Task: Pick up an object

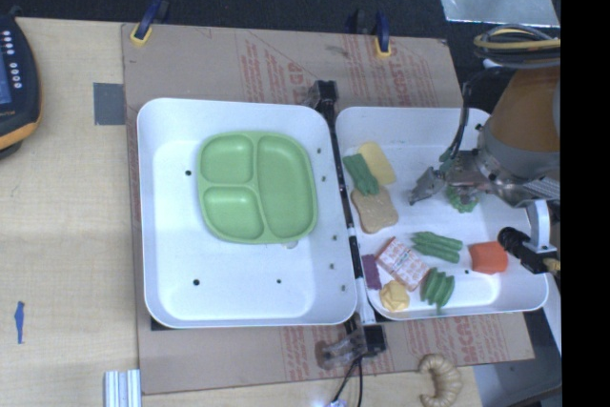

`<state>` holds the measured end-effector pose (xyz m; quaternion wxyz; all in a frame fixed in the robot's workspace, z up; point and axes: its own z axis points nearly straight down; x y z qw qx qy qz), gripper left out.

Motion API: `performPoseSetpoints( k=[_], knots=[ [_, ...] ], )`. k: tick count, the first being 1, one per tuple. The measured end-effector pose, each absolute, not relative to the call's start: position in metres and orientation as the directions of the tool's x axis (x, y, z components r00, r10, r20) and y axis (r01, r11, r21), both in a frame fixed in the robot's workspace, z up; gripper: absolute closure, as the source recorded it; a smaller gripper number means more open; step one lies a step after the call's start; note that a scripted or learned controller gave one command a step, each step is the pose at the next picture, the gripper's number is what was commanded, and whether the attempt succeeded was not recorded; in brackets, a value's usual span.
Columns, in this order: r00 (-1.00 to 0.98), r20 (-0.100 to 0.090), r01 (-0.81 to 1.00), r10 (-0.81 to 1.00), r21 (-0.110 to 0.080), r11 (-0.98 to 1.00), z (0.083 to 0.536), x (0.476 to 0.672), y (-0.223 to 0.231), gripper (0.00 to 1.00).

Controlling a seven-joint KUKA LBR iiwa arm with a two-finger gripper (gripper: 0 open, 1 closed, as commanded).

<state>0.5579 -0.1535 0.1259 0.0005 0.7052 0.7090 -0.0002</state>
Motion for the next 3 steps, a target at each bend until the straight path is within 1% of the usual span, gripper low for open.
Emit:
performPoseSetpoints(
  k=[1, 2, 3],
  knots=[
    [-0.002, -0.003, 1.000, 1.000, 0.007, 0.002, 0.094, 0.495, -0.123, 0.00],
    [-0.007, -0.002, 1.000, 1.000, 0.003, 0.007, 0.104, 0.495, -0.125, 1.00],
    [-0.007, -0.002, 1.000, 1.000, 0.003, 0.007, 0.104, 0.495, -0.125, 0.00]
  ],
)
